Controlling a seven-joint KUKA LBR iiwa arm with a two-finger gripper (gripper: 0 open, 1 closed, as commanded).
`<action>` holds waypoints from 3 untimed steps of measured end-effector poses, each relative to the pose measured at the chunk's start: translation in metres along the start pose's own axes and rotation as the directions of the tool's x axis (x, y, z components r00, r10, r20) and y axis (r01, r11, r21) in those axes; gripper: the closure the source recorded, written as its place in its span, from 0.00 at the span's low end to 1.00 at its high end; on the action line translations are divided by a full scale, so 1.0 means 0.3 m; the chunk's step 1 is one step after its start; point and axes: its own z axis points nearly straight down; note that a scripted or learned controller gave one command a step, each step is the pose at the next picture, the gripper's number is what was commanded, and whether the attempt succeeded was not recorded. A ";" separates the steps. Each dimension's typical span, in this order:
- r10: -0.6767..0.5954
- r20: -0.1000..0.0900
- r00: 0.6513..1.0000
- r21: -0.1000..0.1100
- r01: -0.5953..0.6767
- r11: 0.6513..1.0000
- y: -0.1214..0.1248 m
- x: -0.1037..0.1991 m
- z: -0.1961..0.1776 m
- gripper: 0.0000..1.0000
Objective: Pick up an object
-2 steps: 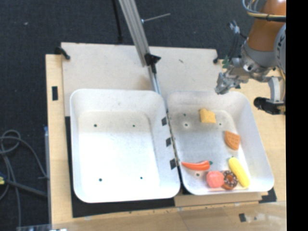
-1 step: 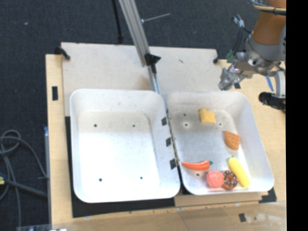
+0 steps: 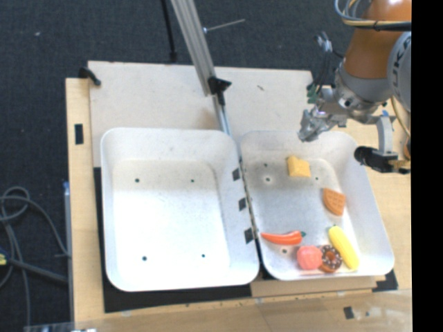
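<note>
Objects for picking all lie in the right bin [image 3: 360, 185], below the pincer [image 3: 309, 131] in the camera view. The yellow wedge [image 3: 299, 167] lies nearest, just below the pincer and apart from it. The orange piece [image 3: 334, 201] sits further down and to the right. Well below the pincer, along the bin's near edge, lie the red chili pepper [image 3: 282, 238], the pink round piece [image 3: 309, 257], the dark ring-shaped piece [image 3: 331, 258] and the yellow corn-like piece [image 3: 342, 247]. The pincer hangs over the bin's far rim with nothing between its tips; how wide it stands cannot be told. The left bin [image 3: 173, 206] sits far to its left on the counter [image 3: 152, 95].
</note>
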 end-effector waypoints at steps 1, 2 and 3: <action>-0.001 -0.002 1.000 -0.001 0.001 1.000 -0.039 0.194 -0.009 1.00; -0.001 -0.002 1.000 0.000 0.001 1.000 -0.123 0.371 -0.022 1.00; -0.002 -0.002 1.000 0.000 0.002 1.000 -0.170 0.533 -0.041 1.00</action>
